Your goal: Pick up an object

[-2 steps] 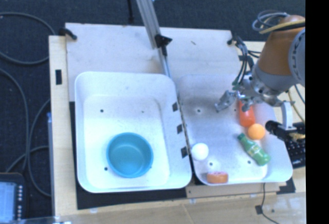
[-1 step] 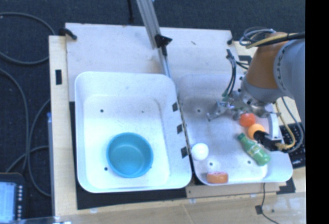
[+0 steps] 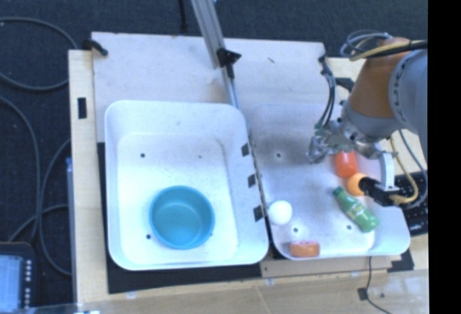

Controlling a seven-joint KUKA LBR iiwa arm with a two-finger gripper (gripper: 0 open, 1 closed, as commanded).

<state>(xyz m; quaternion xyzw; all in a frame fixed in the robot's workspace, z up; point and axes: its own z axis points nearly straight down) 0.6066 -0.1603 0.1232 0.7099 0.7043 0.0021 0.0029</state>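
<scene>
Bench (image 3: 158,68) carries two bins; gripper (image 3: 320,147) hovers in the right bin (image 3: 288,125), beside the orange object (image 3: 346,163). Jaws' state cannot be told. Approach step; next, descend and close.

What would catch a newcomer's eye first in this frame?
The round blue plastic bowl stands alone in the left white bin. In the right white bin, the grey arm's gripper hangs over the far side, near a green bottle, a white ball and small orange pieces.
</scene>
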